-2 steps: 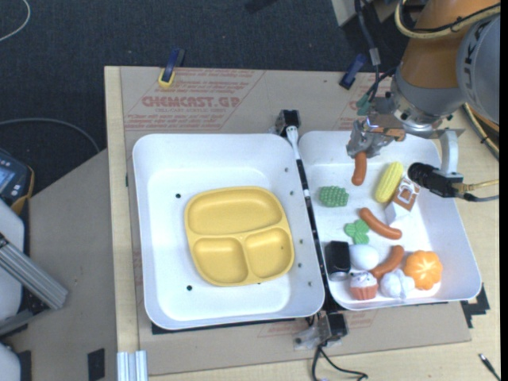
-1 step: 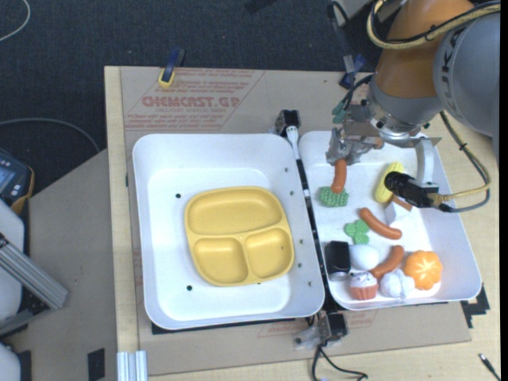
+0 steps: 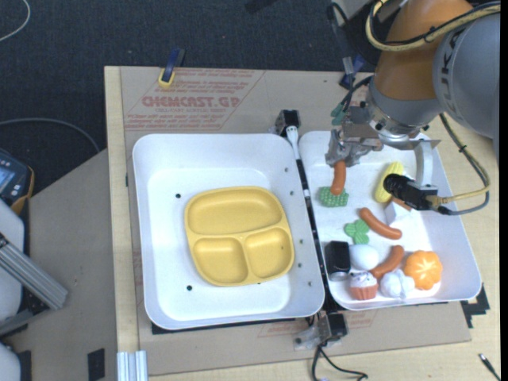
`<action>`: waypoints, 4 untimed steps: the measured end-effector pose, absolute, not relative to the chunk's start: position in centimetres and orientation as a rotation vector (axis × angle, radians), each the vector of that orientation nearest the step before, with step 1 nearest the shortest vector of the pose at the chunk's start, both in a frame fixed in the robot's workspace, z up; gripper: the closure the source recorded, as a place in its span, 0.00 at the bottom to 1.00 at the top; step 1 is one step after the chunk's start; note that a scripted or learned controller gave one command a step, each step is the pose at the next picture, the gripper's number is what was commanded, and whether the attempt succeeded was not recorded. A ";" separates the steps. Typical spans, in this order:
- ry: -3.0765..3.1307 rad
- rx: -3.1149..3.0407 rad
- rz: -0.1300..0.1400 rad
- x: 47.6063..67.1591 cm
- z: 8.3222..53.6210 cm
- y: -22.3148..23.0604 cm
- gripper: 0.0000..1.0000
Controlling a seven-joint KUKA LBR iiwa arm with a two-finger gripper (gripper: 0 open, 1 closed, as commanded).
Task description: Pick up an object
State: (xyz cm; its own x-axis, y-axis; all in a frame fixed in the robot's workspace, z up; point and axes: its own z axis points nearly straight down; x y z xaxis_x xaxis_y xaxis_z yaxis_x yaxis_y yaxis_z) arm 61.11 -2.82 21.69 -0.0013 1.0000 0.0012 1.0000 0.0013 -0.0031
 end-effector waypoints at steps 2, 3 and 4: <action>-2.218 -2.220 0.004 60.4 21.9 -3.0 1.00; -2.221 -2.223 0.000 60.9 21.7 -4.1 1.00; -2.225 -2.220 -0.003 60.6 22.6 -2.6 1.00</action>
